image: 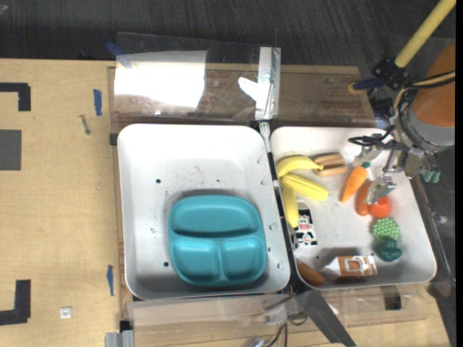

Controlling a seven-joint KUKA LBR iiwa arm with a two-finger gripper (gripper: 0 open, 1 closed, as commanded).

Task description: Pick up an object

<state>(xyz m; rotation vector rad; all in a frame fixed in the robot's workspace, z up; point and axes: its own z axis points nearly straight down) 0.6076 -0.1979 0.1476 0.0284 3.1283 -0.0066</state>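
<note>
Orange plastic carrot [353, 183] and a glossy red tomato-like toy [378, 207] are found just under the tool [383, 183] in the right white bin [423, 226]. Looks like the approach step; whether the tool is spread or pinched can't be told. A straight descent onto something small and smooth is probably needed next.

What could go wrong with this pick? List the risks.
1. The gripper hangs over the carrot and the red-orange piece, which lie close together; it may nudge one while closing on the other.
2. The green items lie close by and could be bumped too.
</note>
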